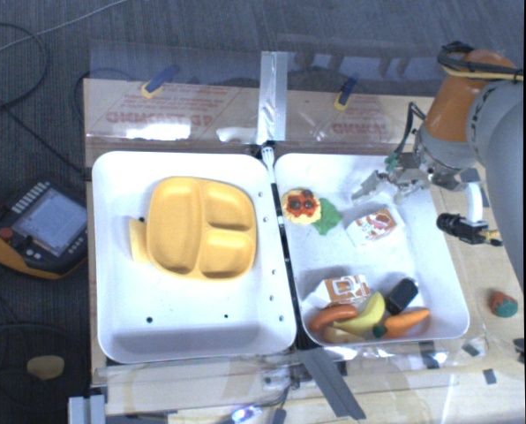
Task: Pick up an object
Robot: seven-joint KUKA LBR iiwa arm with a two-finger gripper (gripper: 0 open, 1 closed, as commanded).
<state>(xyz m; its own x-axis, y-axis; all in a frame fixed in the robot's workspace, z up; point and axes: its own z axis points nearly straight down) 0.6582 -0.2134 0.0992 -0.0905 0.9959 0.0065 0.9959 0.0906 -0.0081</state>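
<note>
Gripper (375,184) over right bin (439,263), fingers spread, nothing betw. them.
Small glossy white packet (372,225) lies flat just below fingers; smooth yellow divided tray (200,227) in left bin.

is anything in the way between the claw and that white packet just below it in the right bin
Nothing visible stands between them. The claw hangs over the upper part of the right bin, and the white packet lies just below it on bare bin floor. The pizza toy sits off to the left, and the pile with the banana is at the bin's near end.
</note>
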